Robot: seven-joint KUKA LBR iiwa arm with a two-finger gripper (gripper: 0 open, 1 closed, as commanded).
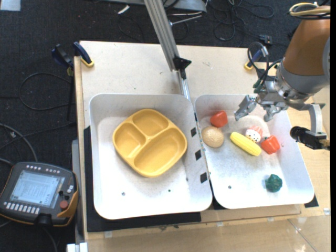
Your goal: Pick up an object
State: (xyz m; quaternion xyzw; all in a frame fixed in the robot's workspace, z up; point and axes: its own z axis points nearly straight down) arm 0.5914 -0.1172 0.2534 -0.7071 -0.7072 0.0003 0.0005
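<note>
In the right bin (294, 188) lie several small objects: a red-orange piece (219, 118), a tan round one (212, 137), a yellow banana-like piece (245, 143), a white dotted one (254, 135), an orange-red block (271, 145) and a dark green lump (273, 182). My gripper (258, 109) hangs over the bin's back part, just above the white dotted object, its two fingers spread open with nothing between them.
The left bin (105, 193) holds a yellow divided plate (150, 142). A metal rail (163, 28) slants down to the seam between the bins. A teach pendant (37, 192) lies off the bench at lower left. Clamps sit at the bench's back corners.
</note>
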